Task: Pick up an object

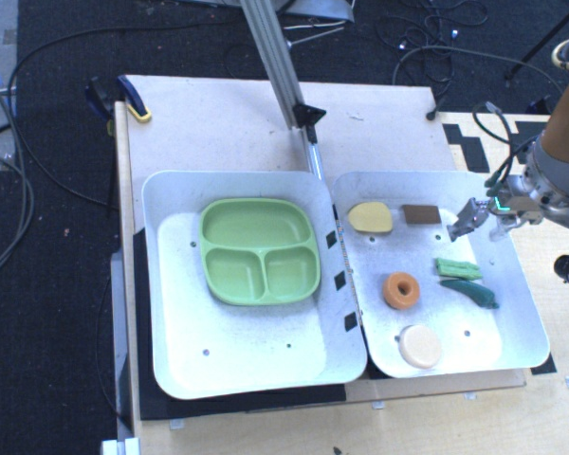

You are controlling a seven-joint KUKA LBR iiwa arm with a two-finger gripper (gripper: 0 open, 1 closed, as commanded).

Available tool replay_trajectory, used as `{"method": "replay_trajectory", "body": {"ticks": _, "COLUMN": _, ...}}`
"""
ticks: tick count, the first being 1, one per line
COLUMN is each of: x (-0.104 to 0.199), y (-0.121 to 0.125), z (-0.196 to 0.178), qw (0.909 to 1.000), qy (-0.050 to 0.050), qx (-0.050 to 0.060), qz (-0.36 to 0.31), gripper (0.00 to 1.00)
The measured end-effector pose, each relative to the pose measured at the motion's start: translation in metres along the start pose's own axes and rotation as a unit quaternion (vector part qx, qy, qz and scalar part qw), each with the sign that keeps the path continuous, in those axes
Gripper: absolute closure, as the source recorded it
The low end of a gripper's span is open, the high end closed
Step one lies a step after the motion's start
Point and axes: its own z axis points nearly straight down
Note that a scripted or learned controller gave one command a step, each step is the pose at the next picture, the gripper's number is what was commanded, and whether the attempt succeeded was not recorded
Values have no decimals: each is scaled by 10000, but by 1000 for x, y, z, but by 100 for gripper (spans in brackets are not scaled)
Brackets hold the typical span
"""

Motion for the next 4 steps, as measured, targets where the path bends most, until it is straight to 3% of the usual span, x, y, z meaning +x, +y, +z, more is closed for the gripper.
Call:
{"method": "replay_trajectory", "body": {"ticks": 1, "x": 0, "y": 1, "z": -1, "qw": 10000, "qy": -3, "qx": -12, "qz": -2, "gripper": 0}}
{"method": "replay_trajectory", "body": {"ticks": 3, "x": -3, "y": -8, "z": 88, "qw": 10000, "qy": 3, "qx": 7, "qz": 8, "gripper": 0}}
{"method": "replay_trajectory", "body": {"ticks": 4, "x": -5, "y": -6, "z": 137, "qw": 10000, "qy": -30, "qx": -37, "qz": 9, "gripper": 0}}
